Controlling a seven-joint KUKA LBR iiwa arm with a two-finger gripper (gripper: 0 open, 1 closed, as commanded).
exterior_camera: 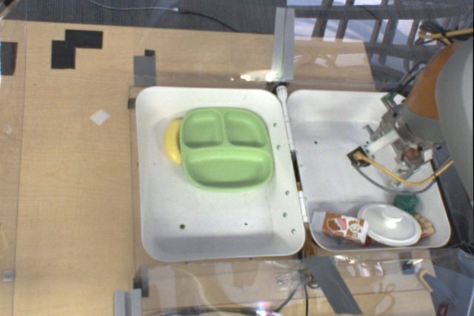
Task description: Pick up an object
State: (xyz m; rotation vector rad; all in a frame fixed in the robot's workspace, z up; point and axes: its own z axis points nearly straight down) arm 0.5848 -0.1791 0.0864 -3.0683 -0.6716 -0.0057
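Two white bins sit side by side: the left bin holds a green divided tray over a yellow object; the right bin keeps a white lidded bowl and red packet at 6 o'clock. Toward 3 o'clock the hand hovers, its grip unreadable; bare floor stays open at 10 o'clock.

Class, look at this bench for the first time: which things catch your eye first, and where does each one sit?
The bright green divided plate stands out, lying in the middle of the left bin, with a yellow thing peeking out from under its left edge. In the right bin, a white bowl sits in the near corner beside a red-brown packet. The grey arm's gripper hangs over that bin's right side.
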